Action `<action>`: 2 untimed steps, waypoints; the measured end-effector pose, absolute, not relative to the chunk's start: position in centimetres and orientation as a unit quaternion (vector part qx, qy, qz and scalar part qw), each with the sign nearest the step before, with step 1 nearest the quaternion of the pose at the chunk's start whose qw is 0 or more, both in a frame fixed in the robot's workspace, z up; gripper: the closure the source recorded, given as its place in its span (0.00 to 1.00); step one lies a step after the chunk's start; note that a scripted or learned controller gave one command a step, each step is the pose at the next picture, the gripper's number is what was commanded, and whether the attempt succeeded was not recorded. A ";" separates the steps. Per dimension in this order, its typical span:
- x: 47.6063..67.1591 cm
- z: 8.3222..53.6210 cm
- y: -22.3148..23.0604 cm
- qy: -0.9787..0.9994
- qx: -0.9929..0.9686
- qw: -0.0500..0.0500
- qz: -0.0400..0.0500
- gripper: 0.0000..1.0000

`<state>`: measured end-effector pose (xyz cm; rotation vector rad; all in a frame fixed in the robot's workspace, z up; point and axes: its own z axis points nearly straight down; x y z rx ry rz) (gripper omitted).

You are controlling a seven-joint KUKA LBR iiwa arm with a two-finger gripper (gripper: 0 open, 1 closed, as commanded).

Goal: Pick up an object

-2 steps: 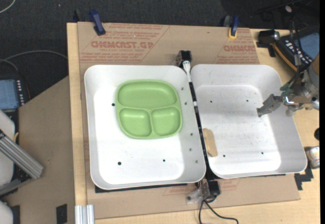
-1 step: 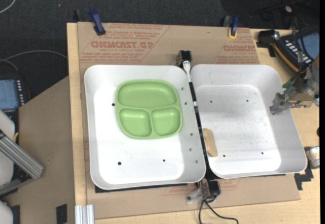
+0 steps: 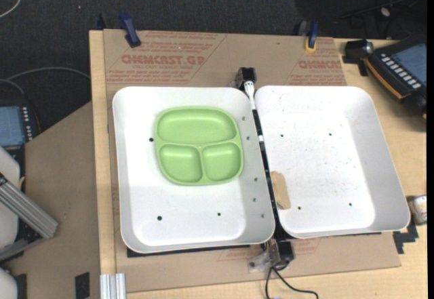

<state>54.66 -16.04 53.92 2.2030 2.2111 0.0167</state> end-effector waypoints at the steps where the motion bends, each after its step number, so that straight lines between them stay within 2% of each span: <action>1: 48.5 45.8 -13.6 0.707 0.707 -0.004 -0.002 1.00; 2: 47.8 36.4 -9.1 0.709 0.706 -0.005 -0.003 1.00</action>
